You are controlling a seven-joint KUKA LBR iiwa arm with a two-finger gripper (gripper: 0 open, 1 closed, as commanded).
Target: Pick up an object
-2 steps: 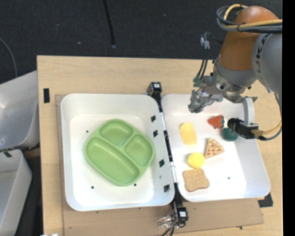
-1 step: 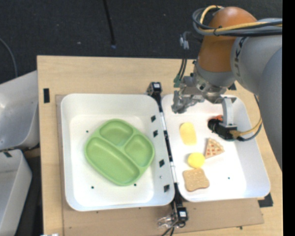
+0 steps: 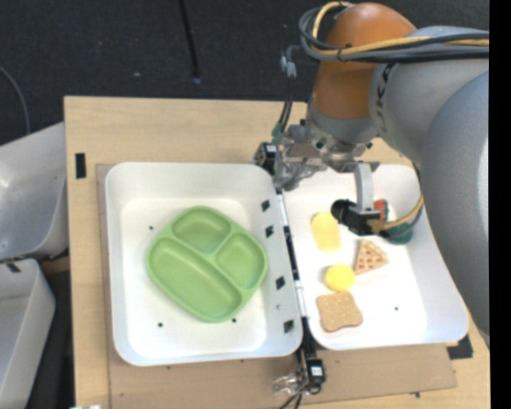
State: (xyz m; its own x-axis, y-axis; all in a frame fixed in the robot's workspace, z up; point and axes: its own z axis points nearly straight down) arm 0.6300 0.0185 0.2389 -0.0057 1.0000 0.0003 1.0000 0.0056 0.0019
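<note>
Yellow block [image 3: 325, 231] — claw [image 3: 279, 174] at bin divider [image 3: 288, 258]

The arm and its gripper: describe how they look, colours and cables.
The arm is bulky, rounded and grey, with a glossy orange band above the wrist. Grey and yellowish cables loop over that band. The gripper is small, dark metal.
</note>
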